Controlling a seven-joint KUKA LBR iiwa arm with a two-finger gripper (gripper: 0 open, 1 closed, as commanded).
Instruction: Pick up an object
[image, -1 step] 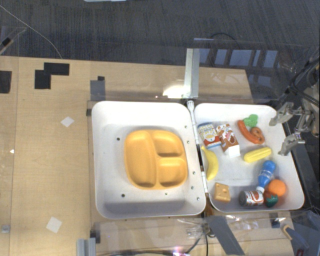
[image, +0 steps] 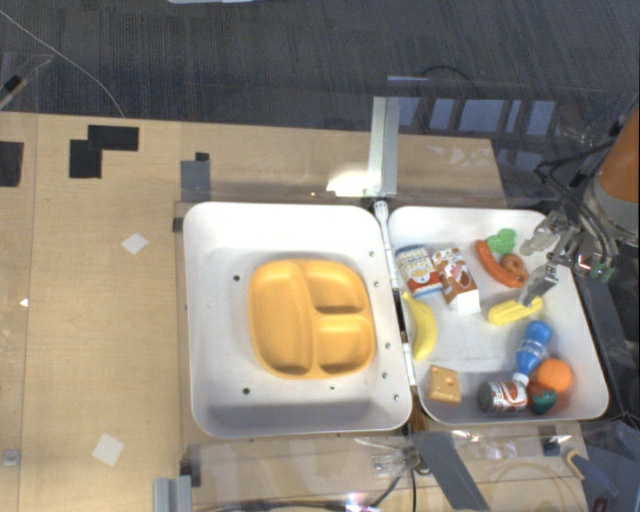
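Note:
My gripper (image: 535, 268) hovers over the right edge of the right bin (image: 470, 330), reaching in from the right, open with nothing between its fingers. Just left of it lie an orange carrot-like toy (image: 500, 264) and a green piece (image: 503, 240). A yellow toy (image: 512, 312) lies right below the lower fingertip. Further objects in this bin are a small carton (image: 416, 268), a red-brown box (image: 457, 278), a banana (image: 424, 328), a blue bottle (image: 533, 347), an orange (image: 552, 377), a can (image: 502, 396) and a cheese-like cube (image: 445, 384).
The left bin (image: 215, 300) holds a yellow divided plate (image: 308, 316). A metal post (image: 385, 145) stands behind the divide between the bins. Cables and a bracket hang by the arm at the right bin's far right corner.

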